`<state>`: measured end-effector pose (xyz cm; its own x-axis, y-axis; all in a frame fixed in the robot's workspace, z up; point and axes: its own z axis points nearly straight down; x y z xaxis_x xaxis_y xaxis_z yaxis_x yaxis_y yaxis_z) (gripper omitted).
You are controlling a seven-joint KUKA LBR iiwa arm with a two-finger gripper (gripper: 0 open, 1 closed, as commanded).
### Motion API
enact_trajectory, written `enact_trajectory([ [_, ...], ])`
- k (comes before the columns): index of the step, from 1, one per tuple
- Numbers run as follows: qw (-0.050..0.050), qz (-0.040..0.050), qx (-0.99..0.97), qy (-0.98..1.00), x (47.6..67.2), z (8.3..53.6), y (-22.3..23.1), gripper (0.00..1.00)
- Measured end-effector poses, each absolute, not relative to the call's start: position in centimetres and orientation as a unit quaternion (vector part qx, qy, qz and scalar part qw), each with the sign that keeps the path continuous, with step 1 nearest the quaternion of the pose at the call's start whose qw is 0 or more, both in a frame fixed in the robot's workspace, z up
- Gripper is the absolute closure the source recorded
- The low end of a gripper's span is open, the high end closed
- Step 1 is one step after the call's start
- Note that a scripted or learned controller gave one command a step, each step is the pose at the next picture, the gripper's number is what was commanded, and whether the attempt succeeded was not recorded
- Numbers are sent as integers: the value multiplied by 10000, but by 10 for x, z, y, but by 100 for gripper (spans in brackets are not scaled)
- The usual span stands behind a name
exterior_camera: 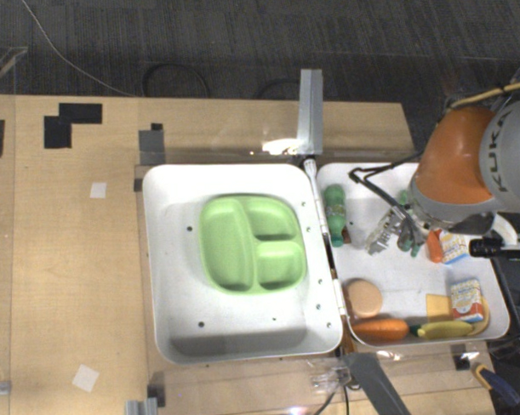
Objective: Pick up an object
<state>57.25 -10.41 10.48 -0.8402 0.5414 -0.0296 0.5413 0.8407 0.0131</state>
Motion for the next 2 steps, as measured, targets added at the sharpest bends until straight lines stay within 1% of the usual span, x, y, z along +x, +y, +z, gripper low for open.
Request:
enact_trajectory([
  [1, 99, 12, 3320, 9432, 591, 221, -141, 100],
  [2, 25, 19, 3998, 9166, 624, 185, -66, 100],
])
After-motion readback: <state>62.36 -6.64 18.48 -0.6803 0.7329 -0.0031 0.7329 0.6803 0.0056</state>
